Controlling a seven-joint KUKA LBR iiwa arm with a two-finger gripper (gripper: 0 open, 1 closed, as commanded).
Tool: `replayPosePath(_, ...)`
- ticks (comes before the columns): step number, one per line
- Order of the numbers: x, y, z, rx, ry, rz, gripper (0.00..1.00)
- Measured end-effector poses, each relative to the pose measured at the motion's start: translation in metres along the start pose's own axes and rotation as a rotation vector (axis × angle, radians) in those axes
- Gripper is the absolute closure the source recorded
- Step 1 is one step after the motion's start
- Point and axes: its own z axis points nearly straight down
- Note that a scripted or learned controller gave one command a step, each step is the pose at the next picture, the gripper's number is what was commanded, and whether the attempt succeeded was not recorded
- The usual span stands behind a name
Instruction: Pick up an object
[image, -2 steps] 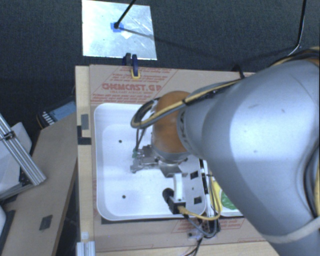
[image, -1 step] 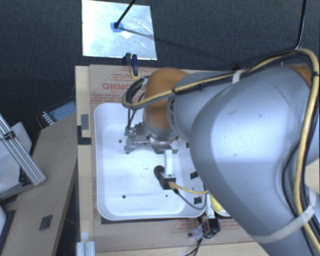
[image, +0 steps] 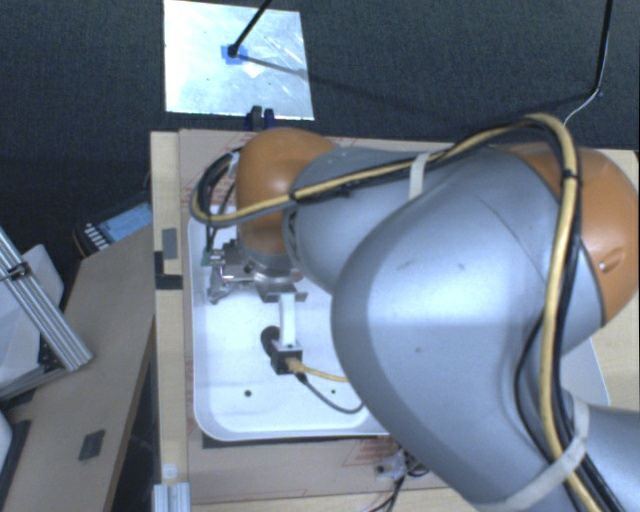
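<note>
My grey arm (image: 450, 300), orange-banded above the wrist, reaches in from 3 o'clock and hangs my two-finger gripper (image: 252, 272) over the shallow white plastic bin (image: 230, 405) at the view's 9 o'clock, toward that bin's 12 o'clock end. How wide the gripper stands, or whether it has hold of anything, I cannot tell. Nor can I tell where an object lies, because the arm covers the bin's 3 o'clock side.

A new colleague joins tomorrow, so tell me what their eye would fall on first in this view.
The big grey arm with its orange band dominates the centre and right, reaching leftward over a white bin. Its gripper sits above the bin's far left part. At the top, beyond the bench, a shiny silver sheet lies on the dark floor.
</note>
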Motion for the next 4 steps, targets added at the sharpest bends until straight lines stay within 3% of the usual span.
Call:
replayPosePath(1, -0.003, -0.088, 0.001, 0.011, -0.004, 0.008, 0.00)
replayPosePath(2, -0.004, -0.118, -0.005, 0.008, -0.004, 0.010, 0.00)
replayPosePath(3, -0.141, -0.114, -0.115, -0.008, -0.008, 0.022, 0.00)
replayPosePath(4, -0.234, -0.117, -0.134, -0.001, -0.008, 0.019, 0.00)
